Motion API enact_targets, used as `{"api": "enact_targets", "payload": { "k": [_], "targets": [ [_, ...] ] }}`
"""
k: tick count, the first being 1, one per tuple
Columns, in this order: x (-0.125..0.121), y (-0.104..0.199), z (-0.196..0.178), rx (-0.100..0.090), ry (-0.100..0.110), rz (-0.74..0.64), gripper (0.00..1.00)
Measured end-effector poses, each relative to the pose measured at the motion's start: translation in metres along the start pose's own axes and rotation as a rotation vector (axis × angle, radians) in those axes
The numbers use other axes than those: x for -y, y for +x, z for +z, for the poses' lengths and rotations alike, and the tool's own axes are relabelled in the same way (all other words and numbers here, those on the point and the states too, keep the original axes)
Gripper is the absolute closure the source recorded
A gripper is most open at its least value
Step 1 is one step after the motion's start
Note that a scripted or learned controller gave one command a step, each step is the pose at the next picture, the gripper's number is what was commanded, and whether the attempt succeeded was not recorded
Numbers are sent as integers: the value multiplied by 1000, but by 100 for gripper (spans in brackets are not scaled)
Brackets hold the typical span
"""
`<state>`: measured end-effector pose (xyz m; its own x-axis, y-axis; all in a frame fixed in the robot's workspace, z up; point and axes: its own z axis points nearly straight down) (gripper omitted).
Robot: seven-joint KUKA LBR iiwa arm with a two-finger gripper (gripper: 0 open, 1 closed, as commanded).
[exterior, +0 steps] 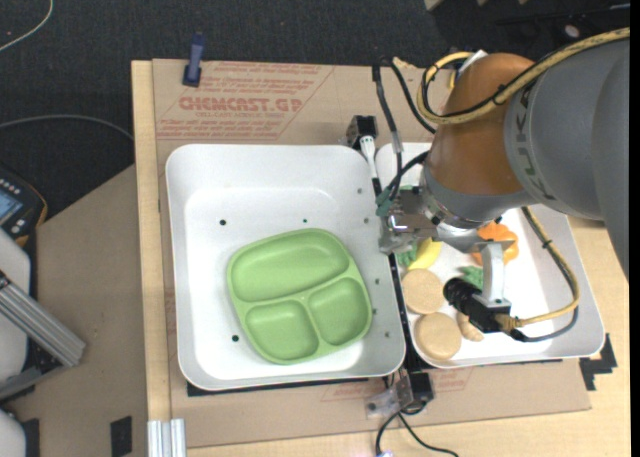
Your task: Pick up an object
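Arm down in the right bin, reaching for a pick

Your arm (500, 135) hangs over the right bin (560, 340); the green tray (297, 293) lies in the left bin (200, 185). The gripper (425, 235) sits by two round discs (425, 293); whether it grips, you cannot tell. Next, confirm contact and lift.

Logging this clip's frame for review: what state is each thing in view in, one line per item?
Green divided plate: lying flat in the left bin, right side up.
Two tan discs: flat in the right bin, side by side near its left wall.
Orange piece: in the right bin, partly hidden by the arm.
End effector: low over the right bin.
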<state>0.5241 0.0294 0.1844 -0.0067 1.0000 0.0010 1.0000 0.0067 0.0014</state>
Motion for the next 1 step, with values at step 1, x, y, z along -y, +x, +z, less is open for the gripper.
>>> {"api": "enact_targets", "payload": {
  "k": [1],
  "targets": [
    [36,54,-48,-2,-2,0,100]
  ]
}}
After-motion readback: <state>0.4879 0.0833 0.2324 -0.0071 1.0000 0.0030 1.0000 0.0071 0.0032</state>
